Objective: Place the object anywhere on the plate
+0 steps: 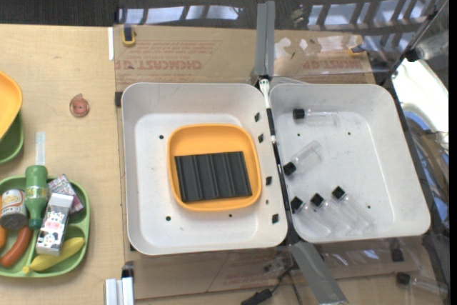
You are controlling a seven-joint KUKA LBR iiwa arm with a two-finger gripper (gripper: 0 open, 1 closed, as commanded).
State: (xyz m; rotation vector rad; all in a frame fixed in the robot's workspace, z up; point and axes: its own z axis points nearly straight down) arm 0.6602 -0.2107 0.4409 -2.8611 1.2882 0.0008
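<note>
An orange, rounded-square plate lies in the middle of the left white bin. A dark grey ribbed rectangular slab rests flat on the plate and covers most of its centre. In the right white bin lie several clear vials with black caps: one near the back, one by the left wall, and others near the front.
Left of the bins, on the wooden bench, a green tray holds toy food and a small green bottle. An orange bowl sits at the far left edge, with a small pink disc nearby. Cardboard lies under the bins.
</note>
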